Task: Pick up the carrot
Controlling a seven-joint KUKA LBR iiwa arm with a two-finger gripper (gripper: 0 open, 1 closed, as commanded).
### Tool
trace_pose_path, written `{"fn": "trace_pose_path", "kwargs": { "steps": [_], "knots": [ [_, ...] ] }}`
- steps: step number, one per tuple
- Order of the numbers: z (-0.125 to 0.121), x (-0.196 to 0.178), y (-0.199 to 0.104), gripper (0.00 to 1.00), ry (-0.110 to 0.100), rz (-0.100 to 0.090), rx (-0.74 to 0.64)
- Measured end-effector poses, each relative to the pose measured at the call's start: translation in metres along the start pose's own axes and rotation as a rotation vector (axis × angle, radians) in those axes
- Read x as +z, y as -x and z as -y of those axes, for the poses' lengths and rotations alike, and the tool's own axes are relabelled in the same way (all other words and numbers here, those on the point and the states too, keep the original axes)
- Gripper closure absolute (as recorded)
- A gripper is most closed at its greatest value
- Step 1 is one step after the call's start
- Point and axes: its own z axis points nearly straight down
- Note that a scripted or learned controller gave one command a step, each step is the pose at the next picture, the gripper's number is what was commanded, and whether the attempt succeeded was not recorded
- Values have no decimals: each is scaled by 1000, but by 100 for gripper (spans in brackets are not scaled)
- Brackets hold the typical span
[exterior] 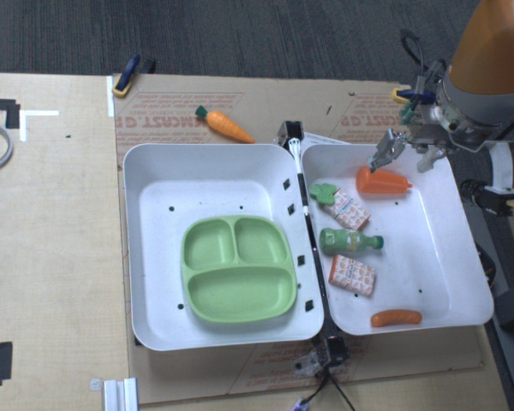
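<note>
One carrot (225, 125) lies on the surface behind the bins | likely light, rigid, smooth: pinch mid-body | gripper (405, 150) fingers spread, holding nothing

Orange-banded grey arm (488, 50), black cables, metal hand (409, 151).

The bench (51, 255) bears two white bins (146, 229) and a carrot (225, 125).
</note>
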Motion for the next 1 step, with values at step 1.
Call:
{"fn": "trace_pose_path", "kwargs": {
  "steps": [1],
  "knots": [
    [4,53,-10,0,0,0,-187]
  ]
}}
